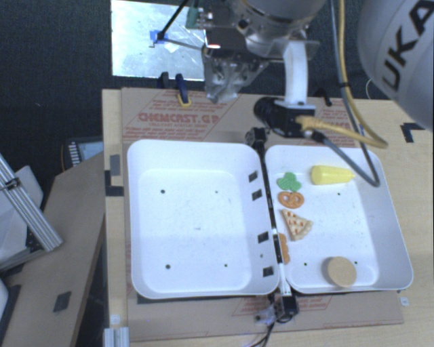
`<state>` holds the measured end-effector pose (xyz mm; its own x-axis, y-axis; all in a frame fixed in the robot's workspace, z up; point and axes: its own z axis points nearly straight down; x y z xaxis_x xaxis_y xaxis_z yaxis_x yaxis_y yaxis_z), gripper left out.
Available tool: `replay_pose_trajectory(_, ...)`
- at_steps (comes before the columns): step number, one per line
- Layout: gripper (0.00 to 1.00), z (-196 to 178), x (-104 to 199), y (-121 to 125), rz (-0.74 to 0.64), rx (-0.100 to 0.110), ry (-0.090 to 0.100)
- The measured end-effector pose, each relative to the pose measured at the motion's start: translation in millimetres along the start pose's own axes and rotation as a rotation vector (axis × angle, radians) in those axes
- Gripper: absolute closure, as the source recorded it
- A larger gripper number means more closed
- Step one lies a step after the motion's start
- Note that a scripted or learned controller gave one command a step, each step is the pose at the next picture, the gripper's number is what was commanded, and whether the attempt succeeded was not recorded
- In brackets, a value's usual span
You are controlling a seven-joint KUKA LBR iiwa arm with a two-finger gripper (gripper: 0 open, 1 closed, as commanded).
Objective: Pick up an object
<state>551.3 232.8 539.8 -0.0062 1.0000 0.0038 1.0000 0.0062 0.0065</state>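
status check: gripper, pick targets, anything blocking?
Gripper high above the bench's back edge, away from both bins. Toy corn, pretzel, pizza slice, round disc loose in right bin. Nothing blocking.

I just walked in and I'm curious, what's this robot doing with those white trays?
The arm is up at the far edge of the bench, above the cardboard behind the bins, with nothing visibly in its gripper. The toys all lie in the right bin: a yellow piece, a green one, a pretzel, a pizza slice and a tan disc. It's meant to pick one up; none is lifted.
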Motion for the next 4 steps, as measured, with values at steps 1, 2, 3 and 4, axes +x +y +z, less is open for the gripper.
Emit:
replay_pose_trajectory(1,1.00,134.2,0.2,38.1,0.006,0.014,-0.007)
replay_pose_trajectory(2,1.00,28.7,1.7,-1.1,0.000,-0.003,0.001)
replay_pose_trajectory(3,1.00,3.2,0.8,54.3,0.006,-0.001,-0.002)
replay_pose_trajectory(4,1.00,126.7,0.3,51.4,0.006,0.017,-0.008)
